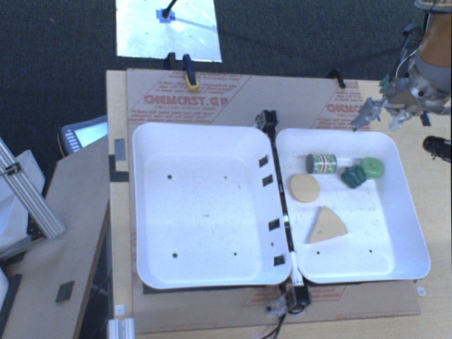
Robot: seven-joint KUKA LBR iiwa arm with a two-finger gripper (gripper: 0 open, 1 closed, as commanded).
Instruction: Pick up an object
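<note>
Hovering above the right white bin (406,210)'s far corner, the grey two-finger gripper (382,114) looks open and empty, while the small white cylindrical bottle with red-green label (322,163), lying near the back wall, seems light, rigid, slippery; best pinched mid-body.

The arm (432,55) is grey with an orange band, thin cables, and a pale metal gripper (381,113).
</note>
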